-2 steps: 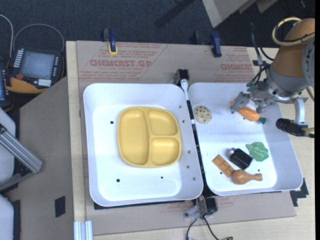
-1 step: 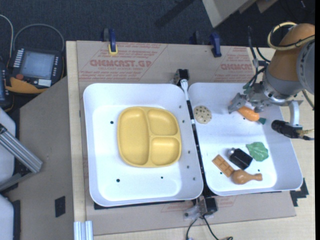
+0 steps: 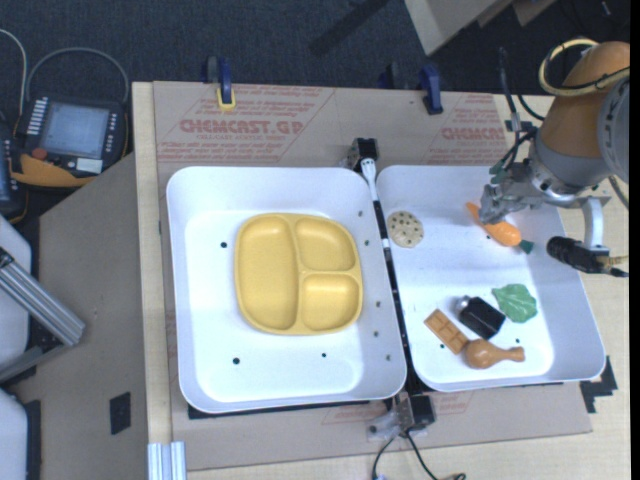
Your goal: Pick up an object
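The hand [image 3: 492, 211], grip state impossible to tell, hovers at the small orange plastic carrot [image 3: 501, 232], probably light, stiff, slick; pinch its middle

Yellow divided plate [image 3: 297, 272] glows in a white bin [image 3: 200, 358]. Next door: a tan cookie [image 3: 405, 228] with dark specks, an orange carrot [image 3: 500, 232], a green leaf [image 3: 517, 301], a black block [image 3: 481, 317], a brown wafer [image 3: 446, 330], and a tan-brown drumstick [image 3: 489, 354].

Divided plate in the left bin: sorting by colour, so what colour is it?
Yellow; the camera view shows the divided plate best.
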`<state>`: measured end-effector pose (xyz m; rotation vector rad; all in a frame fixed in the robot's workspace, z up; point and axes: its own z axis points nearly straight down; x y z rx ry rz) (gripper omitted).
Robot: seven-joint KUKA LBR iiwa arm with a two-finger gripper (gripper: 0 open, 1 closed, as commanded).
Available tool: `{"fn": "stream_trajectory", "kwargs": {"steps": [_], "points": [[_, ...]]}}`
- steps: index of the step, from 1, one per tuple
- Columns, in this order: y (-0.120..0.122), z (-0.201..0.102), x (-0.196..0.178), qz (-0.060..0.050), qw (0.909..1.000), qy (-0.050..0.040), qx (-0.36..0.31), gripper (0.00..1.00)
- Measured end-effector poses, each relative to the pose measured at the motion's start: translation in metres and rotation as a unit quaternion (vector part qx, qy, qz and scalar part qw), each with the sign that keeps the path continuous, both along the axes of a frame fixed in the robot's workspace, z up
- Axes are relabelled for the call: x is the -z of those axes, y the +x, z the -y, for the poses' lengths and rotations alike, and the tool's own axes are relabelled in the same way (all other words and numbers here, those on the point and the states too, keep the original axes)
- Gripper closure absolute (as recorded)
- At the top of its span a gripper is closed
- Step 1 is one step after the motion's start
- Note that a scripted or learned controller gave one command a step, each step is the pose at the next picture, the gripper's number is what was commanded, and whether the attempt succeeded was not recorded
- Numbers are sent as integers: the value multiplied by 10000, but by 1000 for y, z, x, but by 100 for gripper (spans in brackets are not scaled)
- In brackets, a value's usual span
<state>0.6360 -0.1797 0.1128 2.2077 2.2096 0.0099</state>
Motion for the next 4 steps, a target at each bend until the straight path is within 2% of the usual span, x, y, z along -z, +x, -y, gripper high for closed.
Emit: {"fn": "stream_trajectory", "kwargs": {"steps": [1, 2, 4], "points": [[-9, 2, -53, -52, 10000, 26, 9, 100], [-7, 2, -100, -50, 10000, 25, 0, 100], [6, -108, -123, -60, 10000, 43, -29, 100]]}}
